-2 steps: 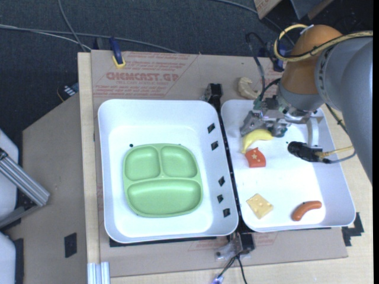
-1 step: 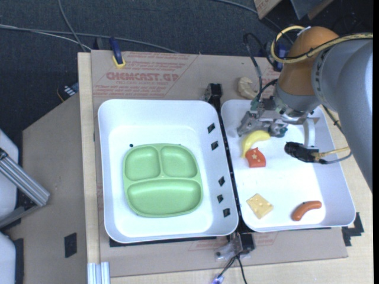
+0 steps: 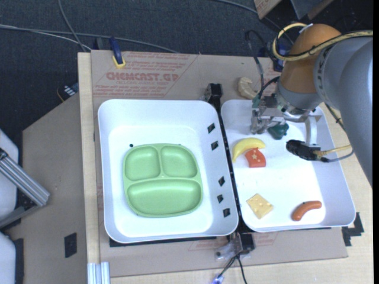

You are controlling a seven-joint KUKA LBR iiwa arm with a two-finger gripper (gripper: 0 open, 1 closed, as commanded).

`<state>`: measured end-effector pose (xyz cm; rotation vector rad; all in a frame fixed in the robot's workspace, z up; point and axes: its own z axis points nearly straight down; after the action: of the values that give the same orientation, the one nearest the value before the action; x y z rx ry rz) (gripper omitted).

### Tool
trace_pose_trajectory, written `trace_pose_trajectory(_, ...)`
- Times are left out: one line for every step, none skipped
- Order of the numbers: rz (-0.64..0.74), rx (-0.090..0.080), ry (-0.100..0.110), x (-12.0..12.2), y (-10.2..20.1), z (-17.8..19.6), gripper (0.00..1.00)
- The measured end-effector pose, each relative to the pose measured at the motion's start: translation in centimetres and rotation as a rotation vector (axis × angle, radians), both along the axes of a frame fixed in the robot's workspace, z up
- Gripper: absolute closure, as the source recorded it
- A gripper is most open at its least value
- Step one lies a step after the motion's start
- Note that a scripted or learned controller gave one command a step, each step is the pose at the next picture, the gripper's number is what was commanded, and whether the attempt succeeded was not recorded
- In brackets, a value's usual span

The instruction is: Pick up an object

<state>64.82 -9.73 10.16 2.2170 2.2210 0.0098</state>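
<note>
Toys for the pick lie in the right bin (image 3: 328, 179), and I read them from the near rim back. Closest to me are a yellow cheese wedge (image 3: 259, 205) and, to its right, an orange-red sausage (image 3: 306, 210), the two well apart. In the left bin (image 3: 112, 158) a green divided plate (image 3: 163, 179) lies flat, showing three compartments. Farther up the right bin, a red block (image 3: 256, 158) with a yellow star on it touches the underside of a banana (image 3: 247, 146). Beyond those, near the bin's far wall, a small teal object (image 3: 278, 130) lies just beside the tool (image 3: 262, 125), which hangs low over the bin floor at the end of the grey arm (image 3: 349, 70). I cannot tell from here whether the tool is released or clenched. Past the bins, a beige lump (image 3: 246, 87) rests on the desk (image 3: 154, 76), and a blue clamp (image 3: 118, 53) sits at the desk's far edge.
</note>
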Motion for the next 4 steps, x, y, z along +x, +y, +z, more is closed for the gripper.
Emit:
trace_pose_trajectory(-0.001,-0.002,0.001,0.2,0.4,4.5,1.00)
trace_pose_trajectory(-0.001,-0.003,0.001,0.2,0.1,9.0,1.00)
trace_pose_trajectory(0.000,-0.002,0.001,-0.1,0.5,13.5,1.00)
trace_pose_trajectory(0.003,0.001,0.009,-1.8,5.1,14.3,1.00)
